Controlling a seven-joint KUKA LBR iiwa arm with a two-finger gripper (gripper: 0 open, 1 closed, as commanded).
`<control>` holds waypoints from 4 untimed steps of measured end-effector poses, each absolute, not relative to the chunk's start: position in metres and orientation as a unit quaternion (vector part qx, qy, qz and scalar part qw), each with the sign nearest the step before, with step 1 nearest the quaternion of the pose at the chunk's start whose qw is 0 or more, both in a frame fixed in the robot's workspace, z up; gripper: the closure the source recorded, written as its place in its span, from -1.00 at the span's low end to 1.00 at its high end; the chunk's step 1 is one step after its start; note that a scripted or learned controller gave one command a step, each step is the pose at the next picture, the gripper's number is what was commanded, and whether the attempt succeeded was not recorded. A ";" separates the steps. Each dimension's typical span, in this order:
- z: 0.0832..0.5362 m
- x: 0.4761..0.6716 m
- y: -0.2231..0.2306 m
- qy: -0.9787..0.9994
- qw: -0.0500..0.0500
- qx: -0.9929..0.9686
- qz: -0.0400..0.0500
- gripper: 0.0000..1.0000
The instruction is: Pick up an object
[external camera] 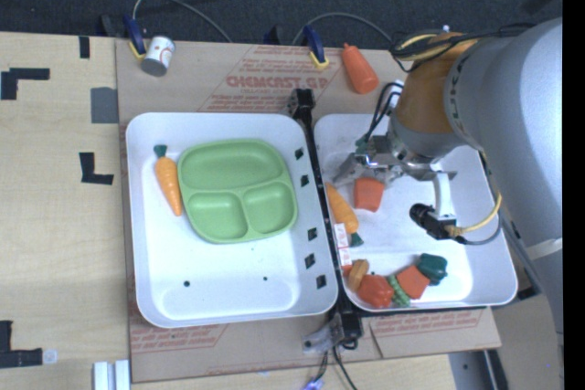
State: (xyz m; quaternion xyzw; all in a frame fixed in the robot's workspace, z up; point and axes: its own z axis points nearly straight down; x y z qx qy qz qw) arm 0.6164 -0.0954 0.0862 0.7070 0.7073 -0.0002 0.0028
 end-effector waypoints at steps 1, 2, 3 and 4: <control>0.096 0.617 -0.095 0.708 0.003 0.707 0.000 1.00; 0.096 0.617 -0.095 0.707 0.003 0.707 0.000 -1.00; 0.087 0.591 -0.105 0.708 0.002 0.707 0.001 -1.00; 0.095 0.591 -0.105 0.708 0.002 0.706 0.000 1.00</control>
